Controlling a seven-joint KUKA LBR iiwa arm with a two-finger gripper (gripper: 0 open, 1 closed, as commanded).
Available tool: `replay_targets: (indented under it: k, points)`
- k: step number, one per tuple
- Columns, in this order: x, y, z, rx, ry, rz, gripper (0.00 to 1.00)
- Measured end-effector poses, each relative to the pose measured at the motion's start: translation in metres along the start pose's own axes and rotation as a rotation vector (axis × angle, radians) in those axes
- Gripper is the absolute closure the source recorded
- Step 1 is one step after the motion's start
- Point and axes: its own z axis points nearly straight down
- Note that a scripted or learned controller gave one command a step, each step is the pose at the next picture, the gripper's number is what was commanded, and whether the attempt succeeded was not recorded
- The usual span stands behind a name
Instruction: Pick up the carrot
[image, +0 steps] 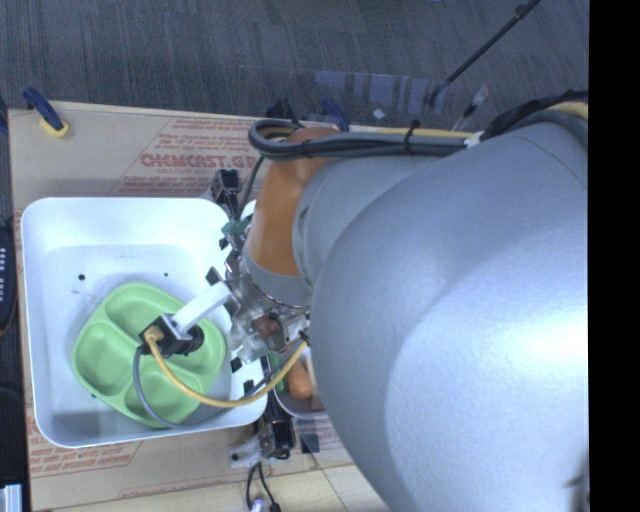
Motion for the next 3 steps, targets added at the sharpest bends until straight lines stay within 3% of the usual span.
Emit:
replay_targets:
  k: [1, 2, 3]
  points:
    - [0.0, -0.002, -0.009, 0.005, -0.007, -0.014, 1.0]
    - [-0.007, 0.021, 0.036, -0.029, 0.024, -0.417, 1.0]
    - [-0.007, 0.019, 0.027, -0.022, 0.018, -0.429, 1.0]
